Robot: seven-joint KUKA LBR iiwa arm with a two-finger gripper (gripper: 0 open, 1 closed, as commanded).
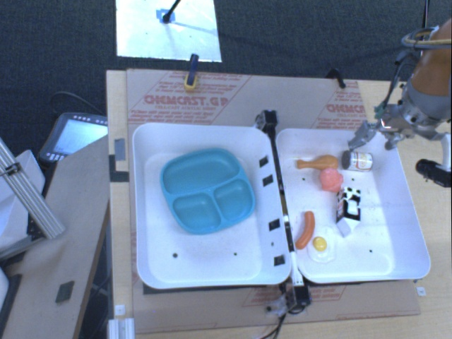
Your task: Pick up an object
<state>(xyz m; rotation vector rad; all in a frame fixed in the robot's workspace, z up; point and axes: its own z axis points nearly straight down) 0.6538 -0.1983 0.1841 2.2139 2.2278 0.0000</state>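
Nothing is picked up yet, as far as this view shows. Two white bins sit side by side on the table (85, 210): the left bin (152, 189) holds a blue divided plate (207, 190), and the right bin (402, 210) holds all the small items. These are a toy drumstick (318, 163), a small jar (358, 161) lying on its side, a pink ball (331, 180), a black-and-white carton (348, 208), a sausage (305, 229) and a fried egg (320, 246). The arm (431, 76) reaches in from the right, and the claw (376, 137) hangs over the upper right part of the right bin, just beside and above the jar. Its two fingers look spread apart with nothing between them. Every item rests on the bin floor, none lifted. Judgement: the task is at the approach stage. Left to do: settle on a target (the jar lies closest), descend, close on it, and lift clear of the bin.
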